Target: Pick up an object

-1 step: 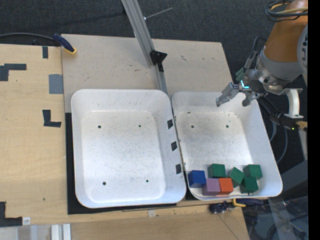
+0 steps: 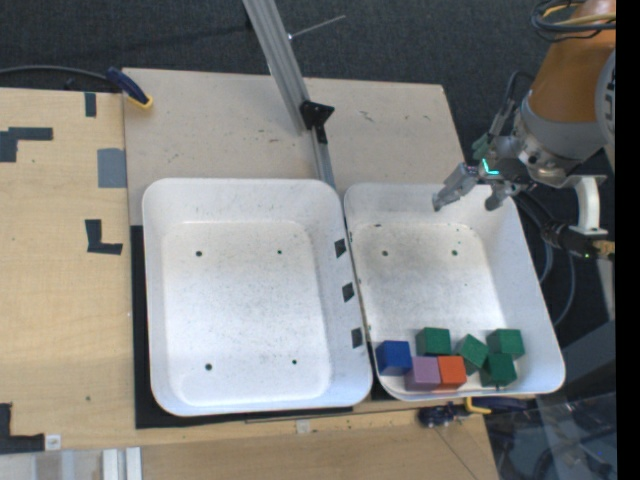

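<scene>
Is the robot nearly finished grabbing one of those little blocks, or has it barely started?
Barely started. Nothing looks picked yet: the blocks, such as the blue block and orange block, all sit at the near end of the right bin. The gripper hangs open over the bin's far edge with nothing between its fingers. Left to do: move over the blocks, lower, close on one and lift.
</scene>
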### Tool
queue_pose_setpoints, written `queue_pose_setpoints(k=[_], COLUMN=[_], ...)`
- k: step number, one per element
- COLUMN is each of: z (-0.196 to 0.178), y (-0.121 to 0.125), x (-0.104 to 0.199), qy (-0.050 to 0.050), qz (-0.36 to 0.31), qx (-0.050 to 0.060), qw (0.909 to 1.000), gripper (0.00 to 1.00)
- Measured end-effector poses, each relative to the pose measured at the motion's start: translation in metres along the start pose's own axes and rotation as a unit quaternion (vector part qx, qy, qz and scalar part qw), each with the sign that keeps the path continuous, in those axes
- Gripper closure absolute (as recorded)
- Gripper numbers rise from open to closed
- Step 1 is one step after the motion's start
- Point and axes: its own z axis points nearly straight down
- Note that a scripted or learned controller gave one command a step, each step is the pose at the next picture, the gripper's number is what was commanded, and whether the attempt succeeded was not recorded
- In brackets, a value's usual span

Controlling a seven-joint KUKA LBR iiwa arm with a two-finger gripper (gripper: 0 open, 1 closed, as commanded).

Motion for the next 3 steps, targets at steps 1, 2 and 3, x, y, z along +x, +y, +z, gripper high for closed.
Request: queue_pose_setpoints(k=[1,2,3], z=[0.045,0.107,0.162], y=[0.003,0.006,0.004], x=[-0.002,0.005,0.006], qy=[0.0,0.0,0.0], qz=[0.0,0.0,0.0], qx=[0.002,0.003,0.003], qw=[1.0,1.0,1.0], gripper=[0.0,0.0,0.0])
